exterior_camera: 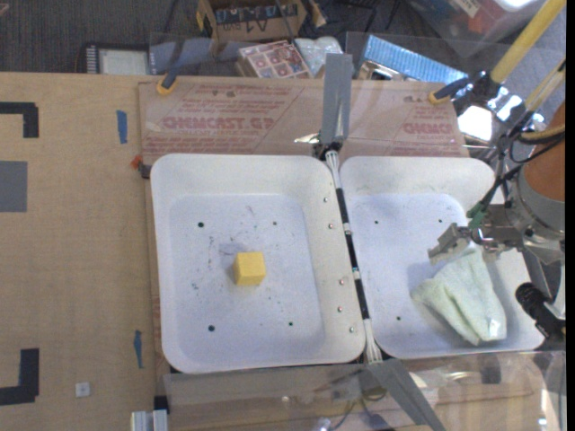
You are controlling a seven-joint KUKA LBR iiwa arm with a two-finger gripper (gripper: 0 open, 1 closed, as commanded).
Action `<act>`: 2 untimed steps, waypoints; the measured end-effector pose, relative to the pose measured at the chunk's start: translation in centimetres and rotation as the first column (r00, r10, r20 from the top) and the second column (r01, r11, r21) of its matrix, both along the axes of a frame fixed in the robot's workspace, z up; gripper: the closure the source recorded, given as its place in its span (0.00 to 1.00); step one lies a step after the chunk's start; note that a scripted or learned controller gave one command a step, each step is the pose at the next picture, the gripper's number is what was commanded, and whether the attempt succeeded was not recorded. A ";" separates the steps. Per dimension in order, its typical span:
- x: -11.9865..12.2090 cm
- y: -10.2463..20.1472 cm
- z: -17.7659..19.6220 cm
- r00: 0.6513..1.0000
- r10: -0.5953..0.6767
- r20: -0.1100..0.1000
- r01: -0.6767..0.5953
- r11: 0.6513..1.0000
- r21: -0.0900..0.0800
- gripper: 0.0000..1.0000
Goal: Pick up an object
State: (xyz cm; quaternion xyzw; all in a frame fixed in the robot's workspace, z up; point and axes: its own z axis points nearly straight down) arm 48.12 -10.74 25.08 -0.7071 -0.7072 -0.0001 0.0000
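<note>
A small yellow cube (251, 268) lies near the middle of the left bin (180, 187). A pale green crumpled cloth (463, 301) lies in the right bin (395, 196), toward its near right corner. My gripper (460, 240) reaches in from the right and hovers just over the cloth's upper end, close to it or touching it. From this angle I cannot make out whether anything is held.
A grey divider post (336, 97) stands behind the seam between the two bins. Cardboard sheets, boxes and cables crowd the back of the bench. The arm's wrist and cables (539, 196) hang over the right bin's right edge.
</note>
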 end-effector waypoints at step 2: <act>0.9 -7.0 -11.5 0.952 0.307 0.003 -0.307 0.952 -0.003 0.00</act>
